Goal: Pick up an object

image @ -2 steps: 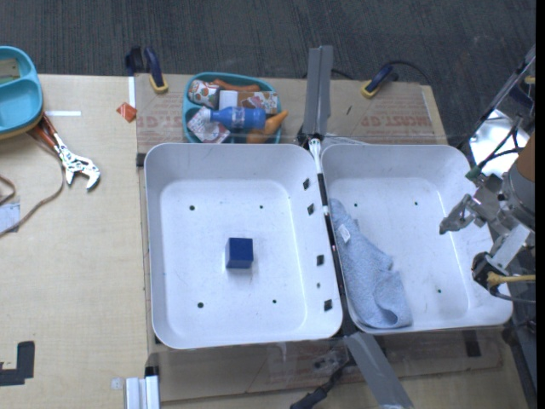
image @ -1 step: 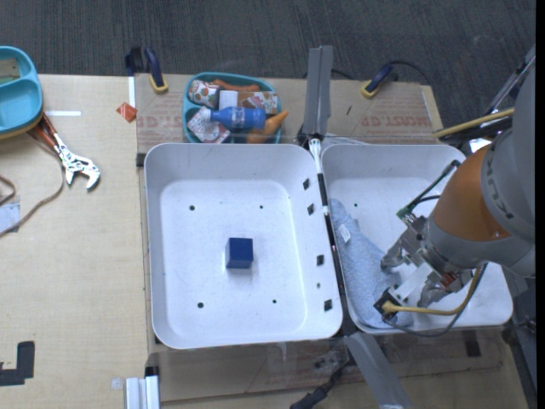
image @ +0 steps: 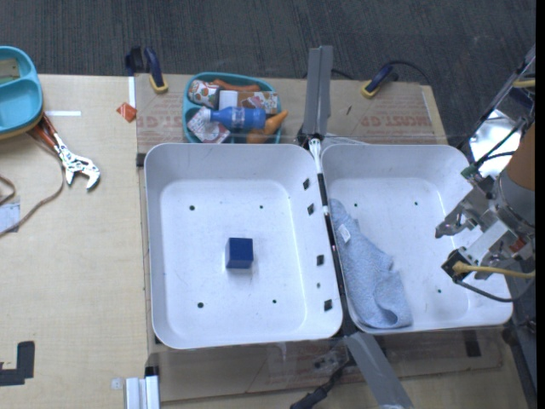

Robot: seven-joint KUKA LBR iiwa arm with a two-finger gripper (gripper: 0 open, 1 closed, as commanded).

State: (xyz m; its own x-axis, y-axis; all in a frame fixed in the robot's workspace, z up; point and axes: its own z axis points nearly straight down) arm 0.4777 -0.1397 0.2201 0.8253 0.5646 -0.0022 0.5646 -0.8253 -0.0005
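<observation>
At the right bin's (image: 426, 164) far edge hangs the tool (image: 451, 245), angled leftward.

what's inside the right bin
A crumpled grey-blue cloth lies in the right bin, against its left wall. Anything under the cloth is covered. The claw sits near its right edge.

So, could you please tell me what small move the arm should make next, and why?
Probably shift the gripper left, over the crumpled grey-blue cloth in the right white bin. The gripper sits at that bin's right edge with nothing between its fingers, and the cloth is the nearest object.
</observation>
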